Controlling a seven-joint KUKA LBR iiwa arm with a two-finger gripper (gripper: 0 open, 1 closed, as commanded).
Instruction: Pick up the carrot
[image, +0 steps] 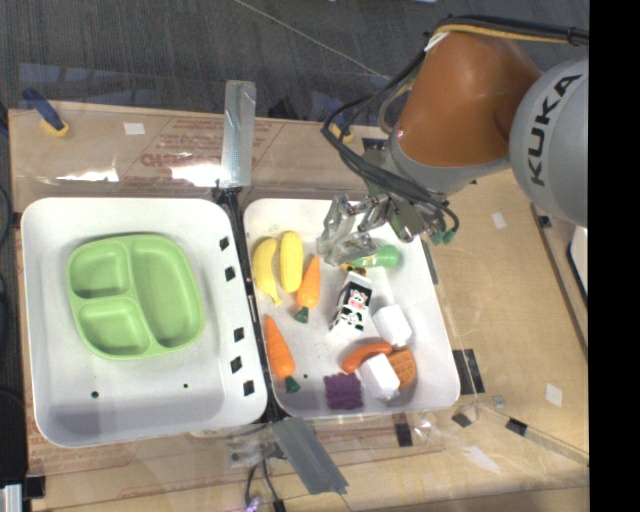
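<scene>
A KUKA arm's gripper (345, 232) hangs over the far part of the right bin (440, 340), its metal fingers apart and grasping nothing. The pickup has not begun: both carrots lie untouched on the bin floor. One carrot (309, 285) rests just right of the bananas (277, 264), near the gripper, its long axis running near to far with a slight tilt, the fat orange end far and the green tip toward the near-left. A second carrot (279, 352) lies along the bin's left wall, its green tip pointing near-right. A cow-patterned milk carton (352, 304), a purple block (343, 391) and other toy food crowd the bin's right half. In the left bin (50, 400) sits a green divided tray (135, 296). Descent, closing and lift all remain.
</scene>
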